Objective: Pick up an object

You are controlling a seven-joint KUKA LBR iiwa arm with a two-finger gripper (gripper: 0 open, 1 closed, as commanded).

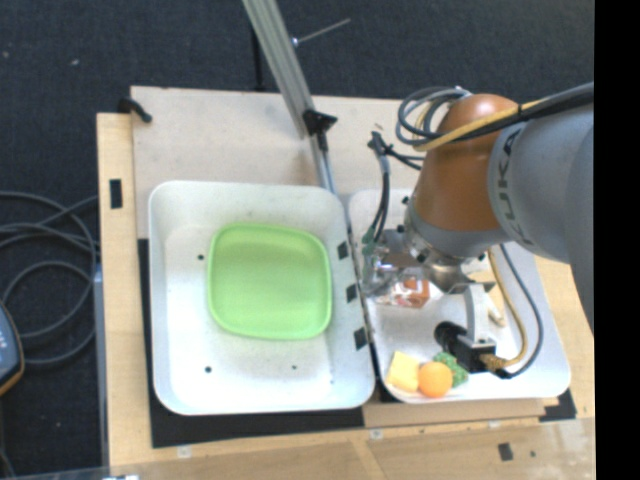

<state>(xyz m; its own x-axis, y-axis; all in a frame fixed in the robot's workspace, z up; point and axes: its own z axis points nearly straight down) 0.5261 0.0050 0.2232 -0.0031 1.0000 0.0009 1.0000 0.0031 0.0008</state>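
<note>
Orange-banded, the arm hung low over the right bin (548, 368), its gripper (392, 276) near the left wall; its state could not be told. The orange ball (434, 379) and yellow block (403, 372) sat crowded at the front rim, so a grab risked glancing off.

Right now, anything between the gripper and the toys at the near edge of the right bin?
Nothing visible. The gripper sits low by the right bin's left wall; the yellow block and orange ball lie nearer the camera, white floor between.

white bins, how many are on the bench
2: the left bin holds a green plate; the right bin lies under the arm, with small objects at its near edge; more may be hidden.
</note>
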